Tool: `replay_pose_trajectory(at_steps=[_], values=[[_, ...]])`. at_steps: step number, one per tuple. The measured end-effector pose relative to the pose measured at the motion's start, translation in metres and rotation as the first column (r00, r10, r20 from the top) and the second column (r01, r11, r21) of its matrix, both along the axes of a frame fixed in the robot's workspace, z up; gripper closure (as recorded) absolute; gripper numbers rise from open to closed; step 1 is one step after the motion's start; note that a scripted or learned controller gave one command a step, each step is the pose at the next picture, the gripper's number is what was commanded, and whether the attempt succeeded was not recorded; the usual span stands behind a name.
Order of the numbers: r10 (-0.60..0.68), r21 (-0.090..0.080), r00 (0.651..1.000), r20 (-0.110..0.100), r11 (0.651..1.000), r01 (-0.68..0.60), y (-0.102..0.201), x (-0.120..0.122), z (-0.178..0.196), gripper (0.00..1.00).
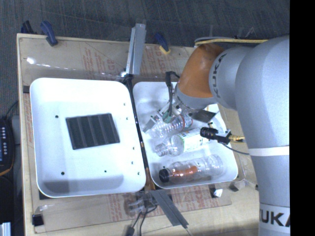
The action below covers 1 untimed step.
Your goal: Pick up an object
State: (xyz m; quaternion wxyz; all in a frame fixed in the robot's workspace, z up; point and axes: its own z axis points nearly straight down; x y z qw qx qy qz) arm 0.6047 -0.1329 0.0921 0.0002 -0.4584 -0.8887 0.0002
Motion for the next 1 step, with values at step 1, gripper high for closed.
replay_pose_trajectory(at_steps=[1], values=[[0.004, 0.000, 1.000, 0.000, 1.000, -0.004, 0.0006, 0.0007, 0.0103, 1.00]])
